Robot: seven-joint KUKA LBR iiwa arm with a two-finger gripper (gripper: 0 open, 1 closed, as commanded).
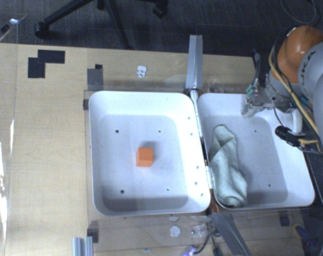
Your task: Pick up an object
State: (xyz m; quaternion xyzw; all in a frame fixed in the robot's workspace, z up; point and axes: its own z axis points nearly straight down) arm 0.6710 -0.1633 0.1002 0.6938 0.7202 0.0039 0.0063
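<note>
On the wooden counter (49,159), the gripper (253,104), fingers state unclear, hovers above the right bin's (289,191) far edge, so it should descend straight onto the crumpled cloth (228,167) nearby.

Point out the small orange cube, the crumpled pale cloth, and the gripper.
Small orange cube (145,157), camera view, top face.
Crumpled pale cloth (227,167), camera view, middle fold.
Gripper (252,104), camera view, near its tip.
</note>
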